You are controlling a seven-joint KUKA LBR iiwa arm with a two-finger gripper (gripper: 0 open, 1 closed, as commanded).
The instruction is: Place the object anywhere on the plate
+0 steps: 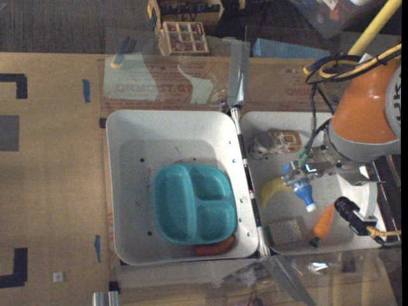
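Note:
A teal divided plate (191, 204) lies in the left bin (127, 139), toward its front. My gripper (298, 173) is low over the middle of the right bin (255, 123). Directly under and in front of it is a small blue bottle with a white cap (306, 195), tilted toward the front right. Whether the bottle is held cannot be made out. A yellow banana (272, 190) lies just left of the gripper. An orange carrot (324, 222) lies to its front right.
The right bin also holds a grey mesh pad (285, 231) at the front, with a printed packet (285, 141) and a whitish crumpled item (260, 147) at the back. A reddish sausage-shaped thing (214, 248) lies against the plate's front edge.

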